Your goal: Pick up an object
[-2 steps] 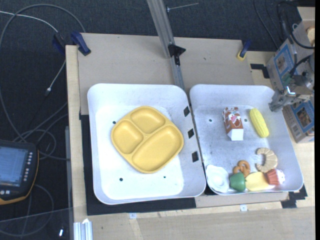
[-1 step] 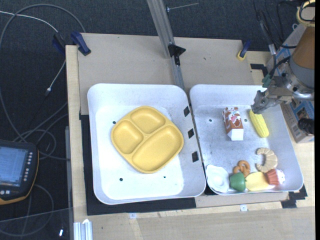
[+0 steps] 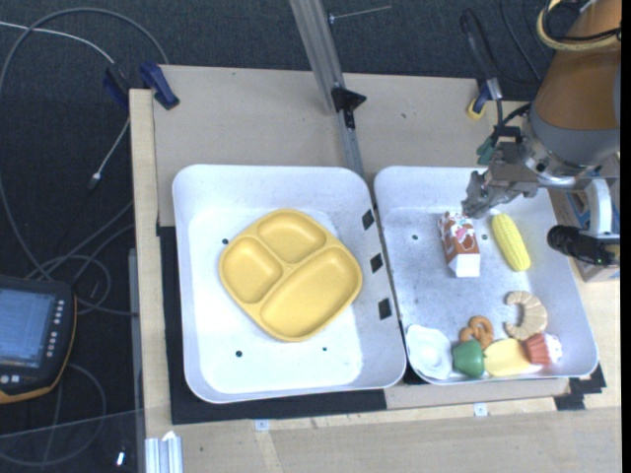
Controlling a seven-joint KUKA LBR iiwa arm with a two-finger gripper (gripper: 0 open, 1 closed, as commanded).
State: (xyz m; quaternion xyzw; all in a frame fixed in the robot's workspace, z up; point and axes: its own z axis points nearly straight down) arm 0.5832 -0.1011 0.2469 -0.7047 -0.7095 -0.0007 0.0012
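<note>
In the right bin (image 3: 419,289) a small red-and-white carton (image 3: 459,244) lies near the middle, with a yellow corn cob (image 3: 511,240) just to its right. My gripper (image 3: 476,201) hangs over the bin's upper part, just above and slightly right of the carton's top end. A croissant (image 3: 525,312), a pretzel (image 3: 477,329), a green pepper (image 3: 469,359), a yellow fruit (image 3: 508,357), a red cupcake (image 3: 539,347) and a white piece (image 3: 427,349) crowd the bin's near edge.
The left bin (image 3: 197,294) holds a yellow divided plate (image 3: 290,274). A metal post (image 3: 320,37) rises behind the bins. Blue clamps (image 3: 158,85) grip the bench's back edge. Cables and a teach pendant (image 3: 30,333) lie at the left.
</note>
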